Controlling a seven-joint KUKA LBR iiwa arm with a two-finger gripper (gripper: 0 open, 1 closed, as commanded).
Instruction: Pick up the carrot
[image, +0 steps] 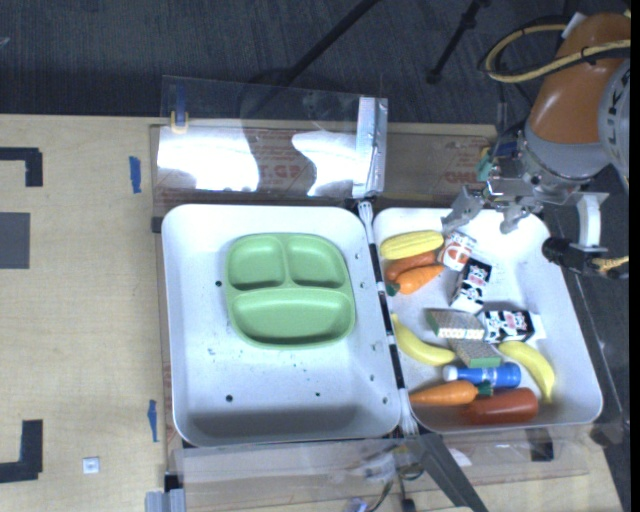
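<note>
Carrot (443, 393) at bin's (575, 300) near edge, well apart from spread fingers (487, 208).

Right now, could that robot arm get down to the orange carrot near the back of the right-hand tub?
Probably yes. The gripper hovers just above the right bin's back end, and the carrot lies uncovered nearby. Corn touches its far side and a small carton sits beside it, so the fingers get little room.
</note>
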